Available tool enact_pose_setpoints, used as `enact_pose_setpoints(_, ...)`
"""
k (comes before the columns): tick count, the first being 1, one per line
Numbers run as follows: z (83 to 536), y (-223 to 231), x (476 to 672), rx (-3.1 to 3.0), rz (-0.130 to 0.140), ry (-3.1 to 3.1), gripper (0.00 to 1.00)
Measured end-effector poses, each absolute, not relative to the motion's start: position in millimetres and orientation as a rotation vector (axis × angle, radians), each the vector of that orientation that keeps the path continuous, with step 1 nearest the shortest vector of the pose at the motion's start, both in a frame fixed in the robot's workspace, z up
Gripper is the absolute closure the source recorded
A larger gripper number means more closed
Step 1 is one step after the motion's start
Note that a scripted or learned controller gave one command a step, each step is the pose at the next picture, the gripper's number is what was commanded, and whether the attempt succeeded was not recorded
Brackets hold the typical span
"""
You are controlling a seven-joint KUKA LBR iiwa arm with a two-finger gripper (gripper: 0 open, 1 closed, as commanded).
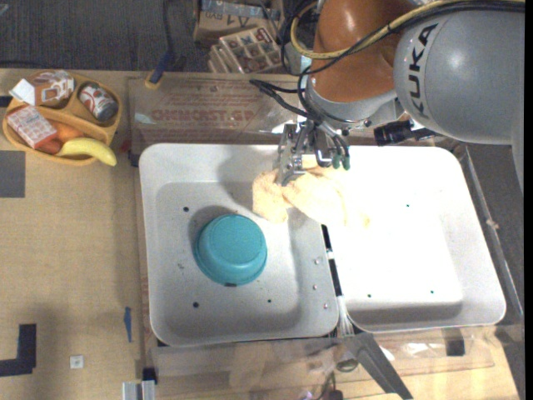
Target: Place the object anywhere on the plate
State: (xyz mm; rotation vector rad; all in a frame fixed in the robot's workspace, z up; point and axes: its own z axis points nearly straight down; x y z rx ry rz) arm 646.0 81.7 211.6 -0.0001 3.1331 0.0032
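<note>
The two-finger gripper [293,172] seems clamped on the pale yellow cloth [287,197], so carrying it onto the teal round plate [231,249] comes next

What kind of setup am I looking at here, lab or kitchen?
Most likely a robotics lab bench, not a kitchen: a KUKA arm over two white bins, a tray of toy food alongside, and cardboard boxes behind.

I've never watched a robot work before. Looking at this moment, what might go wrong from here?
1. The pincer sits at the edge of the yellow cloth, so a thin pinch might slip.
2. The cloth drapes over the wall between the bins and may snag there.
3. The teal plate is small, so the floppy cloth might land partly off it.
</note>
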Motion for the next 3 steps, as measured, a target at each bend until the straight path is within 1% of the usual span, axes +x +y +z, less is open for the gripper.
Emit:
enact_pose_setpoints(1, 209.4, 134.0, 650.5, -0.009, 0.005, 3.133, 1.0)
enact_pose_setpoints(2, 223.7, 184.9, 655.6, -0.007, 0.006, 3.133, 1.0)
enact_pose_setpoints(3, 223.8, 184.8, 655.7, -0.007, 0.006, 3.133, 0.0)
